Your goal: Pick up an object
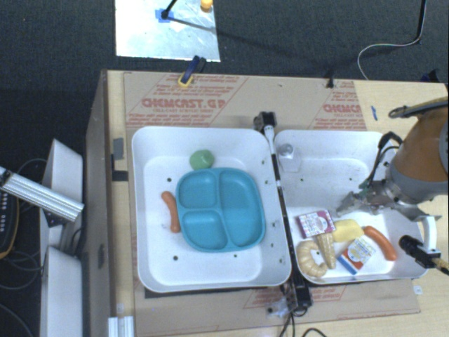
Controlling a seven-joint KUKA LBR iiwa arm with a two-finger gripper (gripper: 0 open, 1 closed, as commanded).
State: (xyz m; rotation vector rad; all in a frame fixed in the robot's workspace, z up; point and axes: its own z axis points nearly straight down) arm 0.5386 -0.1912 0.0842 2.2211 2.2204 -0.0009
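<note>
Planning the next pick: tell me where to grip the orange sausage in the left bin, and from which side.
Probably grip the orange sausage across its narrow middle, coming straight down. It lies flat and lengthwise beside the blue tray, with bare floor of the left bin on its other side.

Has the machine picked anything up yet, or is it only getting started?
Nothing looks picked up yet. The gripper is low in the right bin, just above the toy food: a pink packet, yellow block and sausage lie on the bin floor. Grabbing and lifting remain.
</note>
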